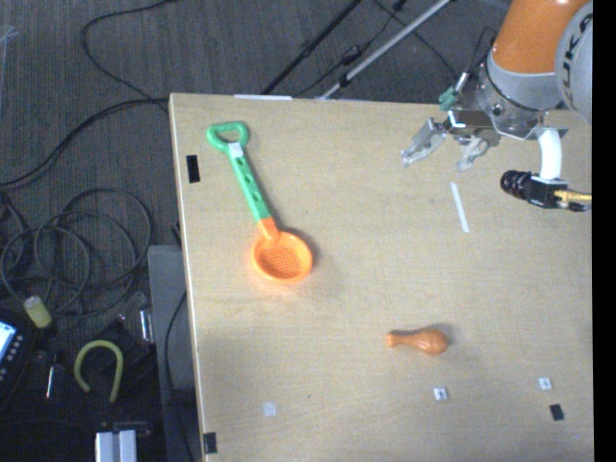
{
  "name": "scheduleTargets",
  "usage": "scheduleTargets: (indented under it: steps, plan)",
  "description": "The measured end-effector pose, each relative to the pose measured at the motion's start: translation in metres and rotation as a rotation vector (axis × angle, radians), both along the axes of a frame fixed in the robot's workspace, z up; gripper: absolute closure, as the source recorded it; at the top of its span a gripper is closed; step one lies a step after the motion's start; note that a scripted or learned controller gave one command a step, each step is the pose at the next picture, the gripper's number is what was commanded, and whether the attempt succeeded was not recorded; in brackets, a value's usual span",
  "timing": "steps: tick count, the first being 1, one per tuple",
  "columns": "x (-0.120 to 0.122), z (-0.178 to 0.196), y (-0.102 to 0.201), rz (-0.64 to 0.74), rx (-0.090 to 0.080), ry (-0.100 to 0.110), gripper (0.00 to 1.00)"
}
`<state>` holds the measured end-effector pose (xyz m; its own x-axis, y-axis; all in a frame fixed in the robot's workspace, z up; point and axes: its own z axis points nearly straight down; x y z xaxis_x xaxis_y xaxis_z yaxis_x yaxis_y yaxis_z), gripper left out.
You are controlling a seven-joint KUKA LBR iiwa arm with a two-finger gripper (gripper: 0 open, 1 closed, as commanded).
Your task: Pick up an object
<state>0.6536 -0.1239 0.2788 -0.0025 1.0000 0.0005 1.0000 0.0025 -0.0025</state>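
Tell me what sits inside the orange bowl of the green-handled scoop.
Nothing sits in the round orange bowl of the green-handled plastic scoop; only its own fine mesh texture shows. The light wooden board directly under the bowl is covered, so anything beneath it cannot be seen.

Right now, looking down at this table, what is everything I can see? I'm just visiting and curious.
Toy scoop: one, green handle with an orange sieve bowl, lying flat on the bench's left part.
Small gourd-shaped toy: one, orange, lying lower on the bench, right of centre.
Thin stick: one, white, lying on the bench below the gripper.
Bench top: one, pale wood colour, with a few small black and white markers near its edges.
Cables: several, black, coiled on the dark floor to the left.
Arm: one, grey with an orange band, entering from the upper right.
Gripper: one, metallic, fingers spread open above the bench, holding nothing.
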Motion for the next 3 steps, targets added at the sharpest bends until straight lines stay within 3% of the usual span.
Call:
scheduleTargets:
  steps: [1, 2, 3]
  plan:
    - [0.012, -0.042, -0.074, -0.099, -0.002, -0.001, 0.00]
    - [0.013, -0.033, -0.074, -0.098, -0.007, 0.000, 1.00]
    - [-0.103, 0.002, -0.093, -0.068, -0.001, -0.001, 1.00]
